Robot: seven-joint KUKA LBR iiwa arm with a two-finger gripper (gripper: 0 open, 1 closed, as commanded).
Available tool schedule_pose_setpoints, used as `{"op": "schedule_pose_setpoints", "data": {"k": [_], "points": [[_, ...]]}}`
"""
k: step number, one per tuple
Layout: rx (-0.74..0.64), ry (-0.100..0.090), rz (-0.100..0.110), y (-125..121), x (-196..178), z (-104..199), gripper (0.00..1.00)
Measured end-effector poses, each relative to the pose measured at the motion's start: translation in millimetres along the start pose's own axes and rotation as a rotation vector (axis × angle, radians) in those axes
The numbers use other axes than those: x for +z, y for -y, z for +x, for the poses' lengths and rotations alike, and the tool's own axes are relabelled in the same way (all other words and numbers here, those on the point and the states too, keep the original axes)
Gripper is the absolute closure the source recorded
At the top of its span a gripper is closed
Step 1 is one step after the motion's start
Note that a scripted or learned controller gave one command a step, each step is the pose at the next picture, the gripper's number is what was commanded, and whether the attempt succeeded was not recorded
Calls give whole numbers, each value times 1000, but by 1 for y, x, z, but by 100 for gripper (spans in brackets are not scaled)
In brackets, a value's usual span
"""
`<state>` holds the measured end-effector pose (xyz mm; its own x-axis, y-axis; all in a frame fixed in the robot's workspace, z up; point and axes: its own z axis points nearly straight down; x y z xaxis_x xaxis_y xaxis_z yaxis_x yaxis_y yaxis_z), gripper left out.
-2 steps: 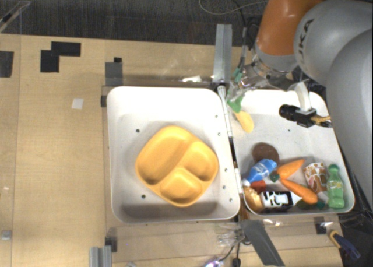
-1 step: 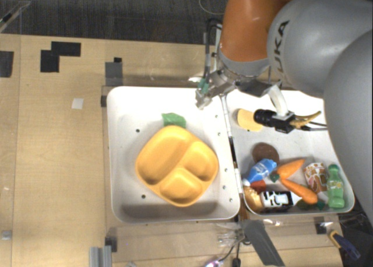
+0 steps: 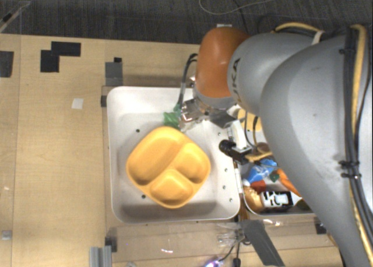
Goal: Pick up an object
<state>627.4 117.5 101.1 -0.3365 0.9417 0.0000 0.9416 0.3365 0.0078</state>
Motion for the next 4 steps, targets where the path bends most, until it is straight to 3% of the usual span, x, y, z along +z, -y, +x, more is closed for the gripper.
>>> {"op": "schedule_pose_setpoints", "data": {"k": [1, 2, 3, 4], "points": [[-151, 24, -44, 41, 2, 43, 100], [-140, 1, 0, 63, -86, -16, 100], [-162, 3, -1, 90, -246, -79, 100], [-84, 0, 4, 105, -84, -56, 100]]}}
